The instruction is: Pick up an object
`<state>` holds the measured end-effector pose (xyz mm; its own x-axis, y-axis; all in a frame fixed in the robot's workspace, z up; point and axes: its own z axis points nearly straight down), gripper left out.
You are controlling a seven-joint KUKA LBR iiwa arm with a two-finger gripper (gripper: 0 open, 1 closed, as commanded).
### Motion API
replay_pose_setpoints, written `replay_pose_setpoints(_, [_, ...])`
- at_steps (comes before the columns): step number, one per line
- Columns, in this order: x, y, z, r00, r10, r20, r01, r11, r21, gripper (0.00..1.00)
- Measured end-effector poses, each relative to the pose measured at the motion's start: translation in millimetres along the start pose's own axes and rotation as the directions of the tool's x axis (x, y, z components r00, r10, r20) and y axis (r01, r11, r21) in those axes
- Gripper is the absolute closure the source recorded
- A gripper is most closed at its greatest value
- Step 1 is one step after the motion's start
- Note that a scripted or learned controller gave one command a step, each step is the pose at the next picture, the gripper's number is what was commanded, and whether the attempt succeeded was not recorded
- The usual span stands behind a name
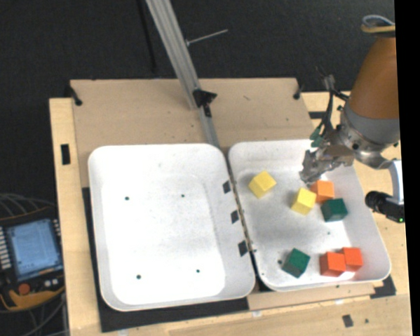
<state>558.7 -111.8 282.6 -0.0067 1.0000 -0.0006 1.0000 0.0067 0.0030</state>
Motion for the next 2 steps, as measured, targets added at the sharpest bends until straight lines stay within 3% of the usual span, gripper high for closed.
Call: replay_pose_setpoints(2, [103.2, 16.4, 31.3, 1.000, 0.001, -0.001, -0.001, 1.000, 0.005, 1.00])
